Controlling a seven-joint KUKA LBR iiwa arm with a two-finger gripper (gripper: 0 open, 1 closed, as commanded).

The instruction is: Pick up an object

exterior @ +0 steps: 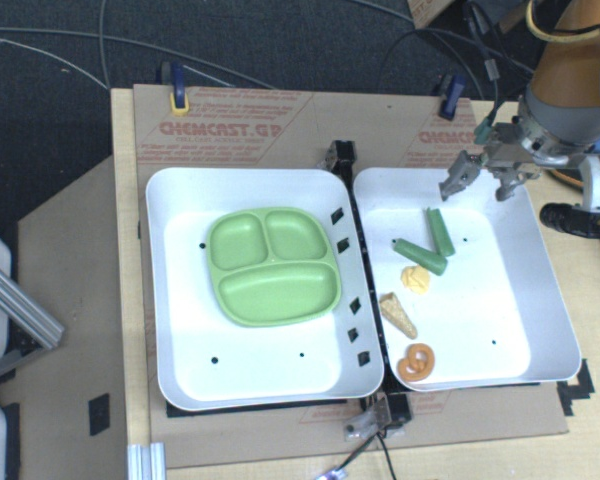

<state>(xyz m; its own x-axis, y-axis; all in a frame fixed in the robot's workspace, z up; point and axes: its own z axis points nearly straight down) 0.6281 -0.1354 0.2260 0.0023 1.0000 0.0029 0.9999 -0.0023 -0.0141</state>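
White bins sat side by side on the tabletop (240, 118). Left bin (180, 368) held a green divided plate (273, 266). Right bin (520, 338) held the pickable items: two green sticks (440, 232) crossed near its back left, a yellow piece (415, 279) just below them, a tan wedge (399, 315), and an orange ring (416, 362) (nearest the front rim). Jaws (478, 183) spread wide over the right bin's back edge, holding nothing.
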